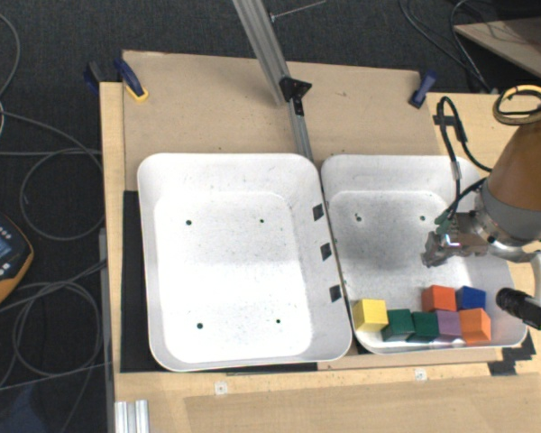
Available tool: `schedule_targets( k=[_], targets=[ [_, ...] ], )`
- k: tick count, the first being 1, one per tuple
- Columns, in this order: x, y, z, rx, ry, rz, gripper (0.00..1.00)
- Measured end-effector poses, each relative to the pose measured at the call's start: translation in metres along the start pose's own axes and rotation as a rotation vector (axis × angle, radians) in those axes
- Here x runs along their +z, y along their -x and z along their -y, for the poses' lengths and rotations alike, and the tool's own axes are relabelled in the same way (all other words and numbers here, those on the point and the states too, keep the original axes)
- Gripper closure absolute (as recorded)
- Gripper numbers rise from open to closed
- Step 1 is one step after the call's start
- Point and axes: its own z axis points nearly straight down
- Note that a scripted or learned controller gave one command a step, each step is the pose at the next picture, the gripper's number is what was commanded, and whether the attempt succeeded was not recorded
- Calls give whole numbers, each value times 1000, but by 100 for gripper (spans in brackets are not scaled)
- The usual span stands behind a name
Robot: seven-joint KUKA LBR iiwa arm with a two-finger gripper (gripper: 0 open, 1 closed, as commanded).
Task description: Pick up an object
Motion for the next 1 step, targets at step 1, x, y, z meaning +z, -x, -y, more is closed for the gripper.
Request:
schedule_targets(
  k=[1],
  targets=[
    [-52, 1, 8, 1, 0, 1, 100]
  ],
)
